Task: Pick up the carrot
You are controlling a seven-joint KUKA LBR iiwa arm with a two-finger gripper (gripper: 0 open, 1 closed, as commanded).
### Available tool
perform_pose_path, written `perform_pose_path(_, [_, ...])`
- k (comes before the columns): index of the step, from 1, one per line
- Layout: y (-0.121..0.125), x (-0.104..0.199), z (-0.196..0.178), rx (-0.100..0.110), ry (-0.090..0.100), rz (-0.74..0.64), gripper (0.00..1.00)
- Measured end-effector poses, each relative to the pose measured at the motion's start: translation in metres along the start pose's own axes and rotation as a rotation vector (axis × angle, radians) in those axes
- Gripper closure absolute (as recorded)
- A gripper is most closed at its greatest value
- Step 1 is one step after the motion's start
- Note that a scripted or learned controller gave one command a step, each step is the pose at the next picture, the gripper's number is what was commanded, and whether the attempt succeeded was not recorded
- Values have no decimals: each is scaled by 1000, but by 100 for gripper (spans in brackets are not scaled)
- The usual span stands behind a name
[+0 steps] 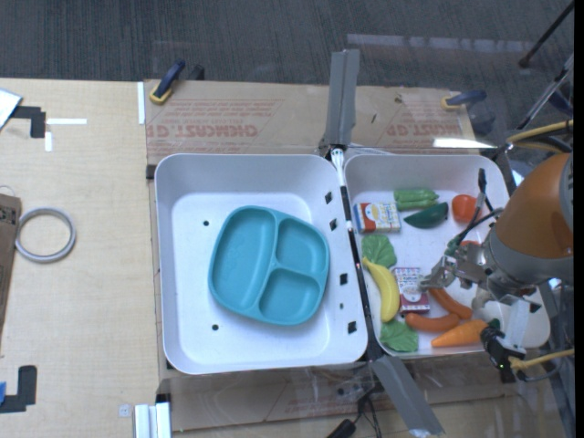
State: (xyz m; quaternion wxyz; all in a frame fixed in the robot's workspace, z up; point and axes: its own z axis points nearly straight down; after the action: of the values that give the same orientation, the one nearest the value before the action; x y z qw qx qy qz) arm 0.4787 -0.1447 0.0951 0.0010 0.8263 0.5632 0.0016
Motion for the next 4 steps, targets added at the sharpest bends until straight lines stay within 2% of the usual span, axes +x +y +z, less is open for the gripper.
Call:
perform_pose_path(1, [21, -54, 3, 10, 6, 116, 0])
perform_pose_path(2, [21, -55, -5, 9, 2, 119, 100])
perform_pose_path(3, [17, 29, -85, 6, -3, -2, 100])
perform_pose_path(4, [85, 35, -100, 6, -4, -36, 100])
